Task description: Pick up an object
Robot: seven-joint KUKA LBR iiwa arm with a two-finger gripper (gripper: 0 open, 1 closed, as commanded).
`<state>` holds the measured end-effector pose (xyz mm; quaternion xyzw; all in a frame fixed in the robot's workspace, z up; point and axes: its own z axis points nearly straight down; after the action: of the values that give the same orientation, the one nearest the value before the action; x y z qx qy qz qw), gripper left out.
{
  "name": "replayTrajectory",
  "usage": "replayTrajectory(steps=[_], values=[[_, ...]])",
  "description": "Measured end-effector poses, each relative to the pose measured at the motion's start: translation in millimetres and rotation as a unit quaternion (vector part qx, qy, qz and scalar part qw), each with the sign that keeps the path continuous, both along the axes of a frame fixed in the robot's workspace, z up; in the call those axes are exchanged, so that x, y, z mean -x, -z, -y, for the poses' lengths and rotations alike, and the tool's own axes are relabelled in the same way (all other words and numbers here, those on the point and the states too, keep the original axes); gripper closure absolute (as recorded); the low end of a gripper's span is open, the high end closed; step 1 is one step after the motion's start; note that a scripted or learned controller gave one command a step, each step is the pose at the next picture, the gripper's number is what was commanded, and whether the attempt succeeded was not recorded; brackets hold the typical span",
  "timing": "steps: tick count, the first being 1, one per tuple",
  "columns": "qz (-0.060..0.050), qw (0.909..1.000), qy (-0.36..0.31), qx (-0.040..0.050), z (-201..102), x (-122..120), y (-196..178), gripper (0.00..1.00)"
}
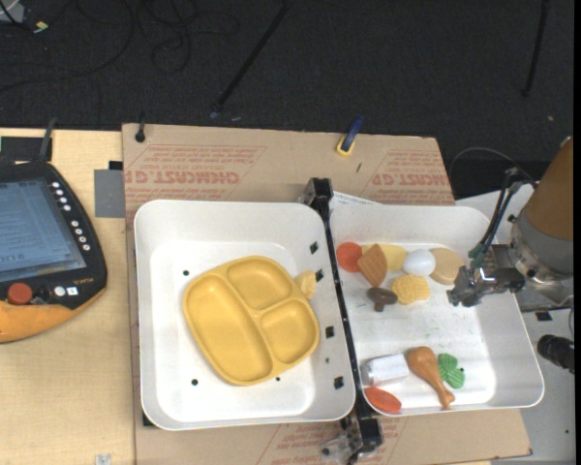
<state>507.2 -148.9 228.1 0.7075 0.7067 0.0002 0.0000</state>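
The right bin holds several toy foods: a red-orange piece, a brown wedge, a white egg, a tan piece, a yellow corn-like piece, a small dark brown piece, a drumstick, a green piece, a white block and a red piece. My gripper hangs over the bin's right side, just right of the tan piece. I see nothing held in it.
In the left bin lies a yellow divided plate. A black divider runs between the bins. Left of the cardboard sits a teach pendant. Cables hang near the arm's wrist.
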Motion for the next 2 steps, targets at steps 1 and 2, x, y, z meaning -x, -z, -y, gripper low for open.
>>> replayTrajectory(steps=[1,2], values=[[-0.002,1.0000,-0.002,-0.0010,-48,1,10,1.00],[-0.002,1.0000,-0.003,-0.0014,-102,-3,15,1.00]])
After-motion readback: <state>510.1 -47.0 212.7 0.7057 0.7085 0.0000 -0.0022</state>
